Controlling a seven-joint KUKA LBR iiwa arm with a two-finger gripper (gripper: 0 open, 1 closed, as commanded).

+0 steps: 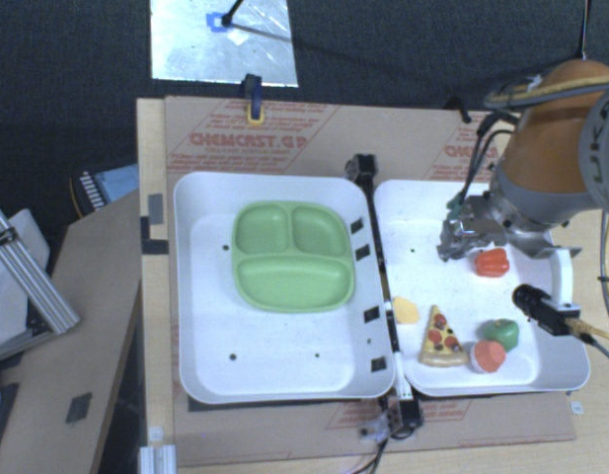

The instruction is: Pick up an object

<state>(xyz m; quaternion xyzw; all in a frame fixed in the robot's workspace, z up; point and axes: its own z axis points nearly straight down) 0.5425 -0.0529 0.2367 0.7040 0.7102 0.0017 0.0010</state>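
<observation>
Arm bent down into the right bin [422, 205], orange band uppermost, tool [454, 243] low, just left of the red pepper [492, 262]. Tool grip state: cannot tell. Pizza slice [441, 339] lies below the pepper, near the bin's front.

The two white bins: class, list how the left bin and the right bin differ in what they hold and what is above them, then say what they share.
The left bin holds one green divided plate; the right bin holds several small toy foods, among them a pizza slice and a red piece. The gripper is over the right bin, while the left bin has no arm above it. Both are shallow, white and side by side.
</observation>
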